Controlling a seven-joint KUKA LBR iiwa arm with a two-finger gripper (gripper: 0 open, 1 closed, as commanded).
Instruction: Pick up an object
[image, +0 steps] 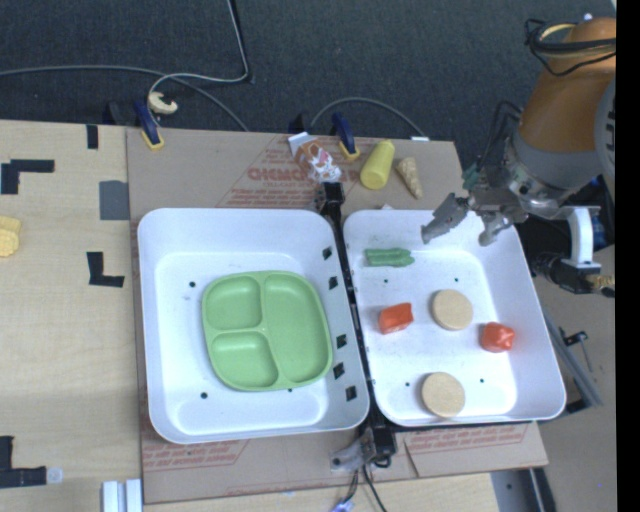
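Observation:
The right bin (530, 300) holds a green pod-shaped piece (388, 258), an orange-red block (396, 318), a red piece (497, 337) and two tan round cookies (452, 309) (442, 394). My gripper (462, 229) hangs over the bin's far right corner, above and to the right of the green piece. Its two grey fingers (437, 224) are spread apart with nothing between them. It touches none of the objects.
The left bin (160, 300) holds a green divided plate (266, 330). Behind the bins on the cardboard lie a yellow bottle (377, 165), a cone (411, 177) and a small wrapped item (318, 160). Clips sit on the wall between the bins.

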